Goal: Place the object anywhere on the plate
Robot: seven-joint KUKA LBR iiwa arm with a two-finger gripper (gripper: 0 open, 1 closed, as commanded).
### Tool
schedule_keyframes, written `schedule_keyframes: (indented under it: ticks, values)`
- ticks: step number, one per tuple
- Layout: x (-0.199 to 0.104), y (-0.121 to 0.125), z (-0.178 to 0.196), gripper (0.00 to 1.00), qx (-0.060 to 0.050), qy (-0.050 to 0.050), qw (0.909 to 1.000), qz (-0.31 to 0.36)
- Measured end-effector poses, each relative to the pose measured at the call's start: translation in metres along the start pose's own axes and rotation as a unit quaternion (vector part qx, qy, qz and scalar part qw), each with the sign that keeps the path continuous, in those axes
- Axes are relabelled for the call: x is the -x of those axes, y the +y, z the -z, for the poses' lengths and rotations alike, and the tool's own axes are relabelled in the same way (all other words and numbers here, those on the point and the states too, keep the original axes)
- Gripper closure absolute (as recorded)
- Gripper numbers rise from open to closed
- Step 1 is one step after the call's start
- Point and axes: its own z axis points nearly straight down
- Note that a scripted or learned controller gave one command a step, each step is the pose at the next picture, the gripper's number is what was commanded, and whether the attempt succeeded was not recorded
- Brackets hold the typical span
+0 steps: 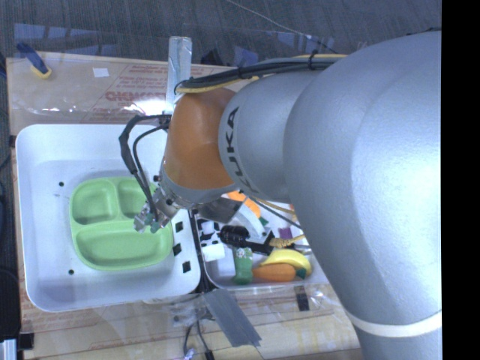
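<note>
Down in the left shallow white bin (37,201) lies a green compartmented plastic plate (112,231), and the gripper (150,222) hangs over its right edge. Toys, among them a yellow banana (289,259) and an orange piece (274,272), crowd the right bin (315,280).

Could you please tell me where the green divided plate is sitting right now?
The green plate lies in the left white bin in the camera view, toward that bin's middle, with the gripper over its right edge.
</note>
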Motion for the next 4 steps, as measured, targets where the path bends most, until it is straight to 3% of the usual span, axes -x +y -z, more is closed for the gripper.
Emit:
schedule_keyframes:
  ticks: [1, 2, 3, 4]
  values:
    - [0.000, 0.000, 0.001, 0.00, 0.001, 0.000, 1.0000, 0.000]
    - [0.000, 0.001, 0.010, 1.00, 0.000, 0.000, 1.0000, 0.003]
    - [0.000, 0.001, 0.010, 0.00, 0.000, 0.000, 1.0000, 0.003]
    - [0.000, 0.002, 0.020, 1.00, 0.000, 0.000, 1.0000, 0.006]
